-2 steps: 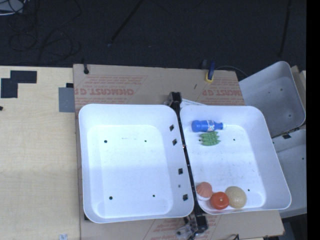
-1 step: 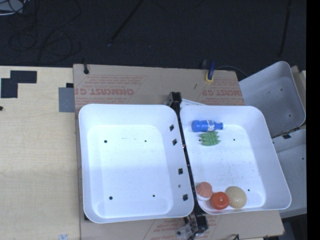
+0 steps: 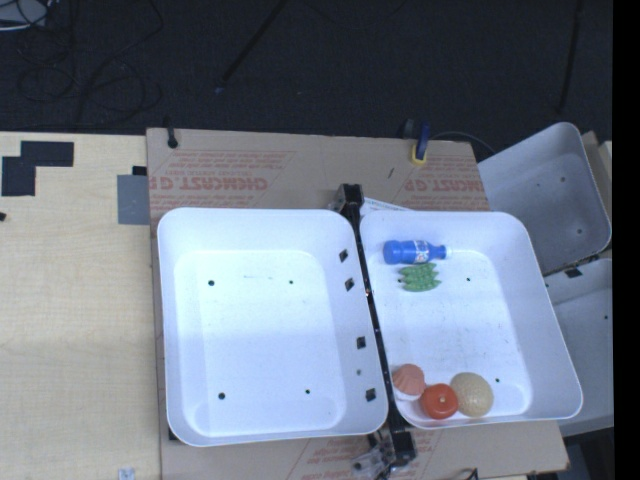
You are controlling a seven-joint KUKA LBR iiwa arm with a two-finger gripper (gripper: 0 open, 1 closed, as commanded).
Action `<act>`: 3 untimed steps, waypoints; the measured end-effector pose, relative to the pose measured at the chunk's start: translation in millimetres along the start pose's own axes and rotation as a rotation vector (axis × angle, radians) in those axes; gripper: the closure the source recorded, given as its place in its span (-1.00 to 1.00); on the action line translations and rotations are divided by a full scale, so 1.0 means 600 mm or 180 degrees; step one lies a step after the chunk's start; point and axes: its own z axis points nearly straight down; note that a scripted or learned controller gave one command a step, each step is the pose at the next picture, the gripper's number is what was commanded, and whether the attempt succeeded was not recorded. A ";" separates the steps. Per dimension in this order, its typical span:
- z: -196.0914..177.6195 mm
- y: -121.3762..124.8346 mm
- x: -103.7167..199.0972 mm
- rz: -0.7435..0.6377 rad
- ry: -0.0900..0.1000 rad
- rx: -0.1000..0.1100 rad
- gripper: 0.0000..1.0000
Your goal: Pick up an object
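the tool comes into this scene from the right, by the rig's layout, and you cannot tell whether it is wide or narrow, so treat its state as unknown before you commit to a descent. everything you could pick lies in the right bin (image 3: 545,308), the one nearer the arm's side; the left bin (image 3: 250,318) offers no target, so there is no reason to reach across the divider. your choices fall into two groups, well apart. at the far end of the right bin a blue bottle (image 3: 415,251) lies on its side, its long axis running left to right with the pale cap pointing right, toward the arm's side. just near of it, almost touching, sits a small green object (image 3: 420,278) whose shape is too small to make out. in the near corner three round things crowd together: a peach ball (image 3: 408,378) against the left wall, a red-orange ball (image 3: 439,401) hard by the near rim, and a tan ball (image 3: 472,393) just right of that. the relation that matters is the bottle's axis: in my judgement you want the tool closing across it, from far to near, rather than along its length. the near trio looks riskier, since each ball touches a neighbour or a wall and leaves little room. the counter (image 3: 70,318) beyond the bins carries nothing you need.
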 end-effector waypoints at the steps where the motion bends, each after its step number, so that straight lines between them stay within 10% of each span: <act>1: -0.017 0.001 0.000 -0.0009 0.0001 0.0003 1.00; 2: -0.016 0.001 0.000 -0.0008 0.0002 0.0006 -1.00; 3: -0.033 0.002 0.000 -0.0017 0.0003 0.0009 1.00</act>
